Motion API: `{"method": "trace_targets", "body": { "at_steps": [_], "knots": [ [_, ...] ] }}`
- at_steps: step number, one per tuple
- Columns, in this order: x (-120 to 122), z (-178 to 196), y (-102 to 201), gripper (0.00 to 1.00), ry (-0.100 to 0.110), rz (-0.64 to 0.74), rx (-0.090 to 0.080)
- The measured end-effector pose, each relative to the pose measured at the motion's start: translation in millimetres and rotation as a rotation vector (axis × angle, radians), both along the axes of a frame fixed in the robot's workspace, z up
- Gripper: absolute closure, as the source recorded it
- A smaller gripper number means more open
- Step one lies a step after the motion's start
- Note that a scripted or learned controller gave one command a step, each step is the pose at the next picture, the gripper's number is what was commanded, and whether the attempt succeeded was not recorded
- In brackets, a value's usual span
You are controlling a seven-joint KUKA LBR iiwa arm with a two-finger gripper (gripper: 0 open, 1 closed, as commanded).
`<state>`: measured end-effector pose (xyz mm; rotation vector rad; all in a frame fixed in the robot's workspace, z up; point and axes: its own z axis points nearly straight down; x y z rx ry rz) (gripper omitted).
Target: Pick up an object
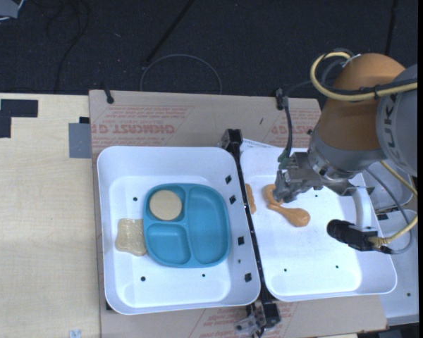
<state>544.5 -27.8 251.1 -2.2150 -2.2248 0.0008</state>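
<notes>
Single arm (352,118) reaches in from the right, orange band showing above the wrist, and the gripper (287,186) is down in the right bin (317,263), in its upper left part. The gripper sits right over the upper end of an orange toy drumstick (296,215). That drumstick lies flat on the bin floor, slanted, its rounded end pointing lower right and its other end hidden under the gripper. Can't tell how wide the gripper is open, and can't tell if it has hold of the drumstick or is only above it; contact is hidden by the gripper body. A second, smaller orange piece (250,198) lies against the right bin's left wall, just beside the drumstick but apart from it; too small to name. The left bin (127,167) holds a blue divided plate (197,224) with three compartments, lying flat near the middle. A round tan disc (165,205), cookie-like, sits in the plate's upper left compartment. A pale beige rough-edged piece (130,236) lies on the bin floor touching the plate's left rim. Both bins stand side by side, touching, on a brown cardboard sheet (162,122) with red lettering. Light wooden bench top (35,224) to the left, dark floor (197,34) with cables behind.
</notes>
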Motion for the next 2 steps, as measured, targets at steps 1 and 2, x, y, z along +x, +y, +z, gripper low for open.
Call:
{"method": "trace_targets", "body": {
  "at_steps": [1, 2],
  "knots": [
    [13, 4, 52, 1.00, 0.000, 0.000, 0.001],
    [28, -17, 101, 1.00, 0.002, 0.000, -0.001]
  ]
}}
